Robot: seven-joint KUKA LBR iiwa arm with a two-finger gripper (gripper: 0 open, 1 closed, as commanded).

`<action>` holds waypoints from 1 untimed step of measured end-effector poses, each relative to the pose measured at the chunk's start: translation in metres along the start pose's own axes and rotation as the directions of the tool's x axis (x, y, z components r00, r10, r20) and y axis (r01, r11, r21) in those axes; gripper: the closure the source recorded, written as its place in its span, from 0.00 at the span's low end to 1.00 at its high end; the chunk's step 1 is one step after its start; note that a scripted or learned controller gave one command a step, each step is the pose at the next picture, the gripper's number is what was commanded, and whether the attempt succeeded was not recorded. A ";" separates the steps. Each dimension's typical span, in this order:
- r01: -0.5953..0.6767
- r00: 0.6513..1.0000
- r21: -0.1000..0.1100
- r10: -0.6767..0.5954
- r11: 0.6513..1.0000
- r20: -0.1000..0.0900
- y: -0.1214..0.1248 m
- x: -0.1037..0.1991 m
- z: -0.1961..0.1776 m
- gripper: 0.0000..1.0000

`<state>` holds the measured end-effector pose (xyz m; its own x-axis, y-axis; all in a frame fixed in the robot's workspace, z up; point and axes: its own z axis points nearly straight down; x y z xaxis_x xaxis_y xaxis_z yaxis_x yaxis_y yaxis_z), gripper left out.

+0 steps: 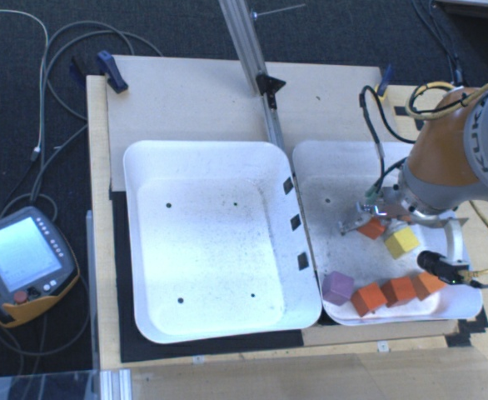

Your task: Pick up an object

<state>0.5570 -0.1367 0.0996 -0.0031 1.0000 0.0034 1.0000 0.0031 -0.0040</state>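
Two shallow white bins sit side by side on the bench, the left bin (144, 223) and the right bin (327, 165). The arm (456, 152), grey with an orange band, reaches in from the right and bends down over the right bin. Its gripper (370, 220) sits low over the middle of that bin, with metal parts sticking out to the left. An orange block (372, 230) lies directly under the tip, partly hidden by it; whether it sits between the fingers or just below them cannot be told, nor how wide they stand. A yellow block (401, 242) lies just to the right of the orange block, slightly nearer. Along the near edge of the right bin lies a row: a purple block (338, 287) on the left, then three orange blocks (394, 293) touching in a line running right. A black part (438, 266) of the arm's cabling hangs over the right end of that row. Far left on the floor, a handheld pendant (19, 261) with a lit screen rests beside the bench
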 end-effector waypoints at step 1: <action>0.002 1.000 -0.010 -0.002 1.000 0.003 0.054 0.020 -0.001 0.00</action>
<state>0.6114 -0.1169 0.1002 -0.0050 1.0000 0.0002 1.0000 0.0050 0.0056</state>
